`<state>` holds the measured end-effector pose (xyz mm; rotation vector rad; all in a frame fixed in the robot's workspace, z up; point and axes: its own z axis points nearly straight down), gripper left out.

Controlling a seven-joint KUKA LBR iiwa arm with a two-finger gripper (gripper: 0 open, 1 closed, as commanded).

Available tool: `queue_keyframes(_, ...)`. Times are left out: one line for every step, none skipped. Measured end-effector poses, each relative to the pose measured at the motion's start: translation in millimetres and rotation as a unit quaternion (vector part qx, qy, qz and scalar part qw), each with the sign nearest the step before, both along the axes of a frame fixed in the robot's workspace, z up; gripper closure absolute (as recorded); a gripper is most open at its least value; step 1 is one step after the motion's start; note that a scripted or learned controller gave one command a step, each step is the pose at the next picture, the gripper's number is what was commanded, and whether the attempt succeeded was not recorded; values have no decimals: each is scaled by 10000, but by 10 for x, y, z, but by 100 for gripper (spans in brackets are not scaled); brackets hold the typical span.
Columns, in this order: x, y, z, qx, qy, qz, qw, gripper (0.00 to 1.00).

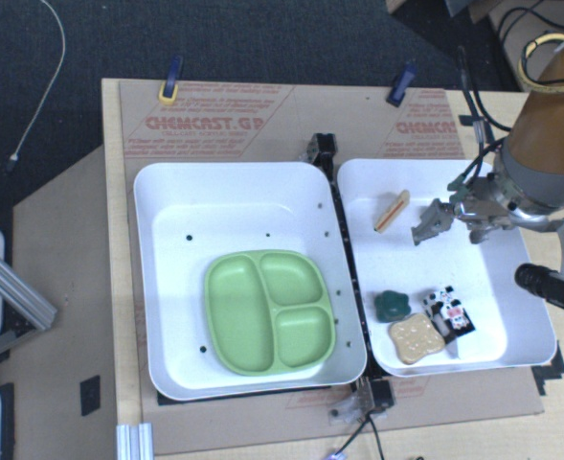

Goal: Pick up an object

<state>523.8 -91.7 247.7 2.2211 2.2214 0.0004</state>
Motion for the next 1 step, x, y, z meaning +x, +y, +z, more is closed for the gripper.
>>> queue_keyframes(-9,-13,-412,4,19,-3,10000,0)
